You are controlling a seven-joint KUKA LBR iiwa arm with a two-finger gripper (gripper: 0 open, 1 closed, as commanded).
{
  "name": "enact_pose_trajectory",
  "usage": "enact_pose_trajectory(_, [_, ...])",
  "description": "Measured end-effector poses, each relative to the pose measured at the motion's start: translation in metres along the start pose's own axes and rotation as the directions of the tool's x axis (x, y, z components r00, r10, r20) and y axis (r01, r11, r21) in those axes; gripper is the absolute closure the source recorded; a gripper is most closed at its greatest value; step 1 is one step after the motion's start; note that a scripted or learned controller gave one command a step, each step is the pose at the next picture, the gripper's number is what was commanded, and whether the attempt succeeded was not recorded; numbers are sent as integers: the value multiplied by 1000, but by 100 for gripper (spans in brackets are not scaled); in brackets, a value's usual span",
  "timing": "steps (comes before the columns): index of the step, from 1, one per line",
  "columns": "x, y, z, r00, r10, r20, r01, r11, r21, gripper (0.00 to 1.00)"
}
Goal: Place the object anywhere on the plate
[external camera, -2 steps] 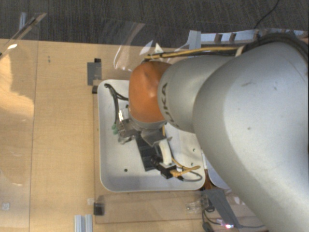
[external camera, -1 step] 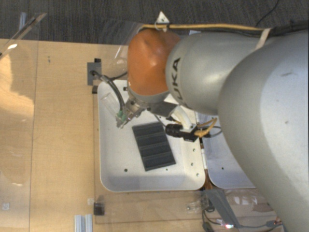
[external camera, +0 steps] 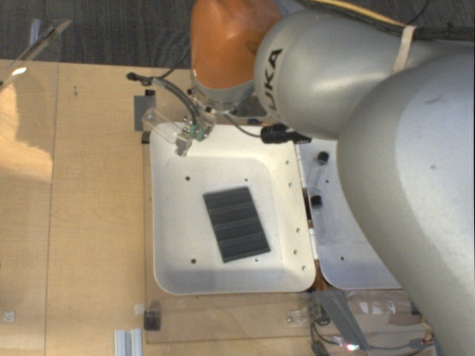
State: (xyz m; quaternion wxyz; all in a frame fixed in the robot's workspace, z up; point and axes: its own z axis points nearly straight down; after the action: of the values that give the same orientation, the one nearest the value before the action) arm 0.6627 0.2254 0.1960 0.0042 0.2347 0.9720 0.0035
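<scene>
Reaching in from the right, the arm (external camera: pixel 356 87) hangs its gripper (external camera: pixel 184 141) over the left bin's (external camera: pixel 167 269) far-left corner. I can't tell whether the gripper is open or closed. The dark ribbed slab (external camera: pixel 236 224), likely my target, lies mid-bin, nearer and rightward, its long axis slightly slanted.

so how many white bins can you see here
2: the left bin holding a dark ridged slab, and the right bin beside it, mostly hidden under the arm.

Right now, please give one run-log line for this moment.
arm: over left bin's top edge | pad: dark, ribbed, flat in left bin
</scene>
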Motion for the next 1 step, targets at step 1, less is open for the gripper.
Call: enact_pose_trajectory(1, [-1,2,-13,1000,1,5,-1,1000,-9,100])
